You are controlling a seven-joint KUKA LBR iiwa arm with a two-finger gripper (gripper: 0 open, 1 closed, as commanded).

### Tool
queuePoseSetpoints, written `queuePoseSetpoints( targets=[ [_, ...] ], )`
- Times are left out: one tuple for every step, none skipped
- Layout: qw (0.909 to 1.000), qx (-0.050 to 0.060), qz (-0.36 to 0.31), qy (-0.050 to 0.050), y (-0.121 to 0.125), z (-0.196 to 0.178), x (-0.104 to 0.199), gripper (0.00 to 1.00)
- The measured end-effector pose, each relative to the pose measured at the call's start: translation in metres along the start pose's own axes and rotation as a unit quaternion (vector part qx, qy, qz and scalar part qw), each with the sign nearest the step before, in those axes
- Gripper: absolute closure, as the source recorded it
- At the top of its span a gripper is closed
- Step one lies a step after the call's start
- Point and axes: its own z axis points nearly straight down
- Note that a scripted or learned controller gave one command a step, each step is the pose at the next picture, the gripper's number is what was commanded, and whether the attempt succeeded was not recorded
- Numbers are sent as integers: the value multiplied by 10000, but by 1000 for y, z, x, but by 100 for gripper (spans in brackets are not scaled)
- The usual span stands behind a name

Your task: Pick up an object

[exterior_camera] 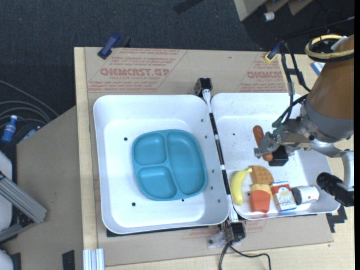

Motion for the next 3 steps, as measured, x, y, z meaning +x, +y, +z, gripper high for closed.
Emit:
queuePoseSetpoints(
  targets=[
    [10000,4,3,-1,0,4,-1,100],
    [10000,-7,2,-4,0,3,-4,100],
    [10000,-17,3,-10,10,7,-7,100]
  ],
)
